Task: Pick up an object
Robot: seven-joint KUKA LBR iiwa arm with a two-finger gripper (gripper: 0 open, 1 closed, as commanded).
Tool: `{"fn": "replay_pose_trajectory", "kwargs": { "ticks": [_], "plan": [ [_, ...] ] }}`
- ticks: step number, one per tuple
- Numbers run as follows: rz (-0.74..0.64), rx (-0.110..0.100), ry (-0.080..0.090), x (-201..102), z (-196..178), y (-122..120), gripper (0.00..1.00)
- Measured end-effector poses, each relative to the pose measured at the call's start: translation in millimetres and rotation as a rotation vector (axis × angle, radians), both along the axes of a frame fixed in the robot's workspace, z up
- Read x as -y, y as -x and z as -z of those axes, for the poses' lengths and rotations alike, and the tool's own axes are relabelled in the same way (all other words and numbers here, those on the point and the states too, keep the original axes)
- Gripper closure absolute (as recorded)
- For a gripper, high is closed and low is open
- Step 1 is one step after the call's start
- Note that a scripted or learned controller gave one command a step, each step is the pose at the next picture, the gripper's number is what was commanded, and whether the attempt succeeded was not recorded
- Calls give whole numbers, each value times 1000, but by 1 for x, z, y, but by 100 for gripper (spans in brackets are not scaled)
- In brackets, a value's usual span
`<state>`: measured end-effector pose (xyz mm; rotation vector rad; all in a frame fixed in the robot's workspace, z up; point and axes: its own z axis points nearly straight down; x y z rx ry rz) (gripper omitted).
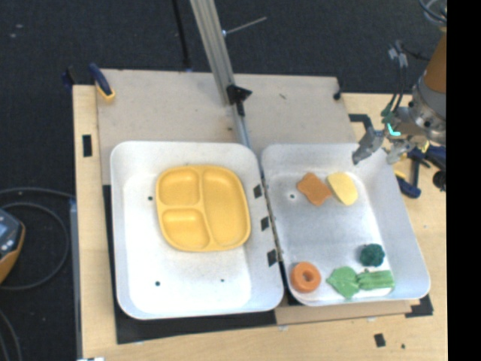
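Nearest you, an orange ring (306, 277), green cloth (359, 282) and dark green ball (371, 255) are lying in the right bin (391, 201); farther back, your end effector (381, 148) is hovering released, grasping nothing.

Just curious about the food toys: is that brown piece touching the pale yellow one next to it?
Touching. The camera view shows the brown piece and the pale yellow piece edge to edge, with no bin floor showing between them.

A metal post (213, 40) rises behind the bins, and a blue-yellow clamp (102, 82), perhaps, grips the board's corner.
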<state>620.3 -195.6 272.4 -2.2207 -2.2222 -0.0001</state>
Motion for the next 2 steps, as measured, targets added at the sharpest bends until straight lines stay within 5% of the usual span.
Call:
{"fn": "replay_pose_trajectory", "kwargs": {
  "ticks": [1, 2],
  "plan": [
    [0, 2, 0, 0, -1, 0, 0],
    [0, -1, 2, 2, 40, 0, 0]
  ]
}}
